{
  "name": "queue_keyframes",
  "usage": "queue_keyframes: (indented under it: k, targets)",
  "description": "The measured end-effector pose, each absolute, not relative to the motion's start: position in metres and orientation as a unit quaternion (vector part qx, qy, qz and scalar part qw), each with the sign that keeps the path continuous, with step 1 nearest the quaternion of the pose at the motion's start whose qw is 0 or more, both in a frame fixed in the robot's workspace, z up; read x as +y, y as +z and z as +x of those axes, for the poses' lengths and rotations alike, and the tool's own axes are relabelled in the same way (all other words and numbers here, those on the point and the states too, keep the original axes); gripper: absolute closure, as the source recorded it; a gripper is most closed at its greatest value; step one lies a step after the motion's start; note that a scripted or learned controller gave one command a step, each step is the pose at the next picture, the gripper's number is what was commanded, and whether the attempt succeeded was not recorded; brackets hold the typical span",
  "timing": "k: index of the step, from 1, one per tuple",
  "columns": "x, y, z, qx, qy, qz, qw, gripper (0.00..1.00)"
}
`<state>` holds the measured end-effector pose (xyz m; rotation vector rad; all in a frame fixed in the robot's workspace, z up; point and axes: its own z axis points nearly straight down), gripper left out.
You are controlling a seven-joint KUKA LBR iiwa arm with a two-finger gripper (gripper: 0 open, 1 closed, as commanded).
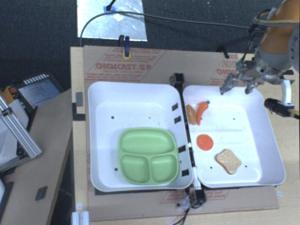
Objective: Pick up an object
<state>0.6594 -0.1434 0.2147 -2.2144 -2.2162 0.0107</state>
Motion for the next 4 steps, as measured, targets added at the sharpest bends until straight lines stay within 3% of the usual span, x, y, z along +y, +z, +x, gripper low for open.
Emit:
queue_keyframes:
  k: [1,4]
  targets:
    - [-0.143,0.223,0.662,-0.708,-0.0004,-0.706,-0.001,0.00]
    - [-0.150,0.083,0.666,-0.709,0.0002,-0.706,0.000,0.00]
